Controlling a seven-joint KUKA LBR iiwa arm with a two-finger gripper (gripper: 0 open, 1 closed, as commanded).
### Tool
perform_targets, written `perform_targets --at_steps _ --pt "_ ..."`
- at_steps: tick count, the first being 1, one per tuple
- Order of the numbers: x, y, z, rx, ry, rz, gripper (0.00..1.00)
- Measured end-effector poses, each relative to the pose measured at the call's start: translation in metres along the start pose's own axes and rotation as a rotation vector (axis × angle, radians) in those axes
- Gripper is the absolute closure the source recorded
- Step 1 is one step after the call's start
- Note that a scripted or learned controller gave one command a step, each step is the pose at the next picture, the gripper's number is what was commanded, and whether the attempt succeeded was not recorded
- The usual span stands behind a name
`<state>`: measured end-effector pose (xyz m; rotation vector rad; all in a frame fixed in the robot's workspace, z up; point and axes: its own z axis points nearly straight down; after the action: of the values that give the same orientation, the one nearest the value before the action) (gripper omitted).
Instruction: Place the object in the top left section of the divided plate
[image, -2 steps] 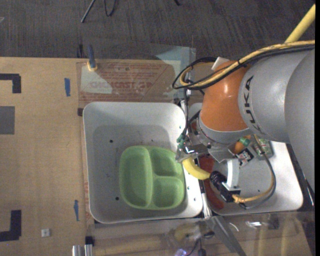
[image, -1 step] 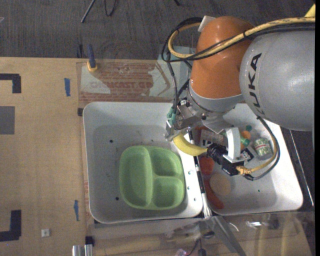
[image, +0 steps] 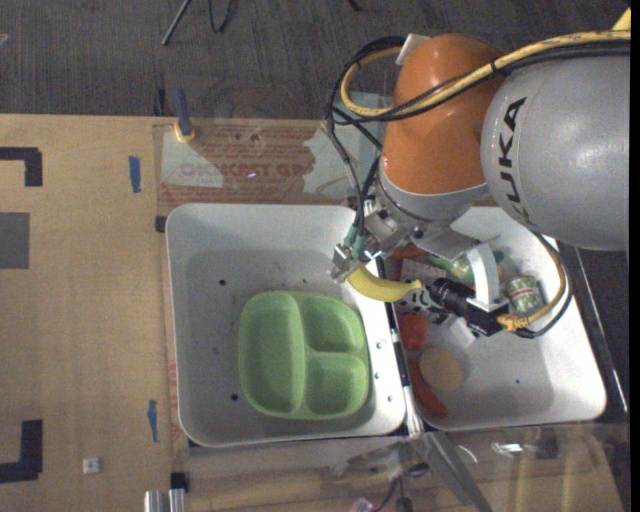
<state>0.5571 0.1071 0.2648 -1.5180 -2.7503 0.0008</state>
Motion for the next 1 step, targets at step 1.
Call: perform_targets --at_steps 1 --pt "-0.0505 -0.0671 0.0186 0.000 0.000 -0.159 1.00"
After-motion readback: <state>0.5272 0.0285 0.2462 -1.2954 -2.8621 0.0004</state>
